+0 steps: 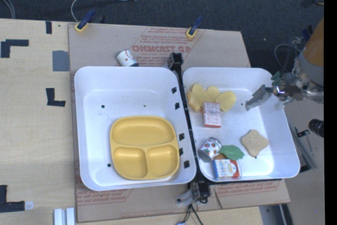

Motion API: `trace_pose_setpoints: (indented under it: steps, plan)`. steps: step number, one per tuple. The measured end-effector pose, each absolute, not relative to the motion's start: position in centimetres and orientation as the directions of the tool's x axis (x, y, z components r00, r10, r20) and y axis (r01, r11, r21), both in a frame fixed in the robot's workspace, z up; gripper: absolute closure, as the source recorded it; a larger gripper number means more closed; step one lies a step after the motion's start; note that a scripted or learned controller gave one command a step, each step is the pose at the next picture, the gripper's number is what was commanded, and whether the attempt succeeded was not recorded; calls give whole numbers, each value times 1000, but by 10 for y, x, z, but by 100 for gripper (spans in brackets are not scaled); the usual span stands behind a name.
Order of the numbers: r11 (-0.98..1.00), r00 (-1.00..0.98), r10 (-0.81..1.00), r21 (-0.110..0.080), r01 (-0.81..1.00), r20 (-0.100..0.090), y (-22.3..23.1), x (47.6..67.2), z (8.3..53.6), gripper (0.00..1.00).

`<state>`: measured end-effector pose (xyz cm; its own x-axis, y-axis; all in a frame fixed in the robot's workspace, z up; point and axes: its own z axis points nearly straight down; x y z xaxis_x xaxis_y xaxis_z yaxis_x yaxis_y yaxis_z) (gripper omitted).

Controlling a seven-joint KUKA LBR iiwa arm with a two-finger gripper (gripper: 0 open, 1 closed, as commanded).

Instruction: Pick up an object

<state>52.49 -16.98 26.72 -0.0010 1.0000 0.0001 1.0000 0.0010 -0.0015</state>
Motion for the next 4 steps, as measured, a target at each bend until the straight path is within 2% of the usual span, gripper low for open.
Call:
trace_pose_setpoints:
  steps: [1, 2, 3, 4]
  plan:
    - [2, -2, 1000, -1, 1000, 0, -118, 553, 94, 0]
    - [3, -3, 1000, 2, 1000, -1, -102, 617, 86, 0]
    - [5, -5, 1000, -5, 1000, -2, -96, 669, 85, 0]
    - [1, -1, 1000, 2, 1000, -1, -102, 659, 85, 0]
